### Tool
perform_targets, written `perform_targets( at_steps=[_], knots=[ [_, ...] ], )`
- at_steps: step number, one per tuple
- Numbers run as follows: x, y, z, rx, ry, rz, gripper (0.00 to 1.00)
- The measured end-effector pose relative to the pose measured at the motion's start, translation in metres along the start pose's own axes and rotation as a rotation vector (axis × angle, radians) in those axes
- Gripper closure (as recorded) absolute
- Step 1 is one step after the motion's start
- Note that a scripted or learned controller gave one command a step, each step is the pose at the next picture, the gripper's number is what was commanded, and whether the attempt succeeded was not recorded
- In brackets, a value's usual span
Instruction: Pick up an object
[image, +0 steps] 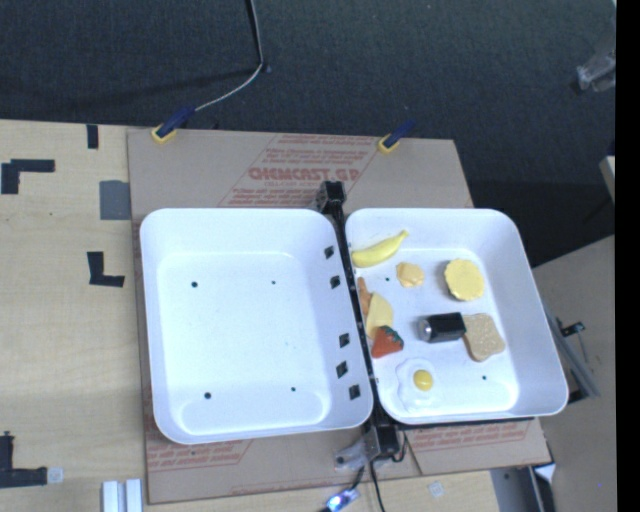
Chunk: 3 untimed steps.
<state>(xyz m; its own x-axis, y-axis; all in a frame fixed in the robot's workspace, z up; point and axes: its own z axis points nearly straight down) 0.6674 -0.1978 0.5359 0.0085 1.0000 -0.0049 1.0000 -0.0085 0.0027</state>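
A wooden desk (60, 300) is seen from above, with dark floor beyond its far edge. On it a sheet of brown cardboard (300, 165) printed with red lettering is laid, held at its far edge by two clamps with yellow and blue handles (172, 124).

Two shallow white bins are set side by side on the cardboard, their inner rims touching along a seam marked with small black tabs. The left bin (240, 320) is the larger in view. The right bin (500, 250) holds all the toy food.

Within the right bin, a yellow banana (379, 249) is laid near the far left corner. A tan slice of bread (484, 336) rests toward the right side, touching a black cylinder (443, 326) just to its left. A round yellow piece (464, 279) lies beyond the bread. A fried egg (419, 380) is placed near the front rim. Against the left wall a pale yellow wedge (378, 313) is tucked, with a red and green piece, perhaps a strawberry (386, 343), just in front of it. A small orange-yellow lump (409, 274) sits between the banana and the round piece.

The state of the pincer cannot be told here.
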Motion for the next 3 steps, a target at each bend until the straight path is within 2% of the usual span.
perform_targets(
  at_steps=[1, 2, 3],
  knots=[
    [0.058, 0.000, 0.129, 0.017, 0.009, -0.013, 1.00],
    [0.067, -0.008, -0.008, -0.011, 0.002, -0.012, 1.00],
    [-0.032, 0.001, 0.002, 0.004, 0.001, -0.002, 1.00]
  ],
)
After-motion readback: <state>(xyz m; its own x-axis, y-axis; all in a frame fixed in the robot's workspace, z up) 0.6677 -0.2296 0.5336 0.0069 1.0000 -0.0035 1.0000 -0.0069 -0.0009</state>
